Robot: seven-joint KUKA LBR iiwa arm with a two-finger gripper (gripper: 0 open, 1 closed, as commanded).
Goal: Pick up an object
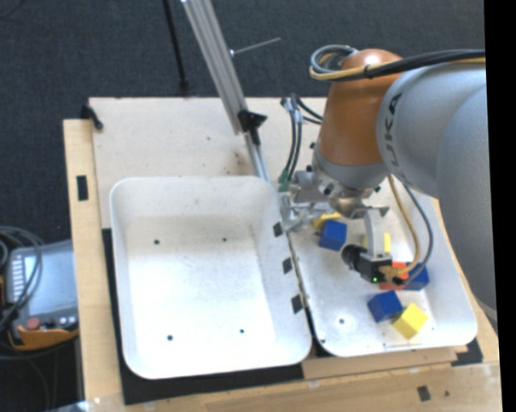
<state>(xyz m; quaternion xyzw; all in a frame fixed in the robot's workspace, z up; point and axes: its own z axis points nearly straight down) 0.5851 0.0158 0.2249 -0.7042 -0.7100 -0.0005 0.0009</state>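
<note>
Two shallow white bins on the tabletop point(85, 251), left bin point(193, 272), right bin point(349, 325) holding blue blocks point(333, 234) point(384, 305), a yellow block point(410, 321), end effector point(326, 208) low over the upper blue block, grip state cannot be told

Blocks point(384, 305) in right bin point(447, 325)

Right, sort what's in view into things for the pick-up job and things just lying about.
For the job:
- gripper
- blue block by the gripper
- blue block near the front
- yellow block
- right bin

Lying about:
- left bin
- metal post
- handheld box with cables
</note>
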